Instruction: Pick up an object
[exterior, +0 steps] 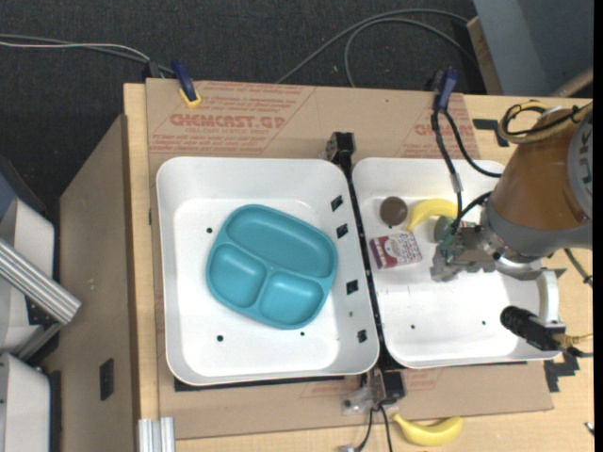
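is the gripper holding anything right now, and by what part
Cannot be told: the gripper sits low in the right bin beside the banana, nothing visibly between its fingers.

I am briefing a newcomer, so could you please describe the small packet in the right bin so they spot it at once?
Find the right bin. Near its left wall lies the small packet, just below a round brown object and a yellow banana. It alone is flat, rectangular and maroon-and-white.

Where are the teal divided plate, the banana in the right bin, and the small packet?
teal divided plate [271, 265], camera view, middle ridge.
banana [426, 214], camera view, curved middle.
small packet [395, 250], camera view, label face.
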`<state>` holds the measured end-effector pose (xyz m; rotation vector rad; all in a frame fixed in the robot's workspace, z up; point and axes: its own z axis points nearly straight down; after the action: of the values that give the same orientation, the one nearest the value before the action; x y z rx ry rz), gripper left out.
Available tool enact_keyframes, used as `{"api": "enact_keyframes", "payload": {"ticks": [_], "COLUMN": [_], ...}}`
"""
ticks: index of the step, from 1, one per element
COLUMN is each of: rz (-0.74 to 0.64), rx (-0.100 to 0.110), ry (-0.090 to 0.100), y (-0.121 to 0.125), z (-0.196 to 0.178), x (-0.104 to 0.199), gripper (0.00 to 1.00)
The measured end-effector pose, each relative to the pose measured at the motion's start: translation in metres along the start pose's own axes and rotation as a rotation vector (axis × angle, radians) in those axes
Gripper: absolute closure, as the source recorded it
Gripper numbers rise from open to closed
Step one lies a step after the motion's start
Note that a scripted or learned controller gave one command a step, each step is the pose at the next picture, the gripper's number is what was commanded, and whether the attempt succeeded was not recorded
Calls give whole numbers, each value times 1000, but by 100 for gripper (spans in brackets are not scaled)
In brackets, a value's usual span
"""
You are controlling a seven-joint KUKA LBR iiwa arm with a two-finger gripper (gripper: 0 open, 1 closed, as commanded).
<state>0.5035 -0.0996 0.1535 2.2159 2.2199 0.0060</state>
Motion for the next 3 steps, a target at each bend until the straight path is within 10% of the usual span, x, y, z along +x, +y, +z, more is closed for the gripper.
{"api": "enact_keyframes", "payload": {"ticks": [2,3], "rz": [-1,-4], "rx": [-2,9], "ry": [0,4], "y": [5,1], "z": [-120,-108], "x": [17,74], "gripper": [100,100]}}
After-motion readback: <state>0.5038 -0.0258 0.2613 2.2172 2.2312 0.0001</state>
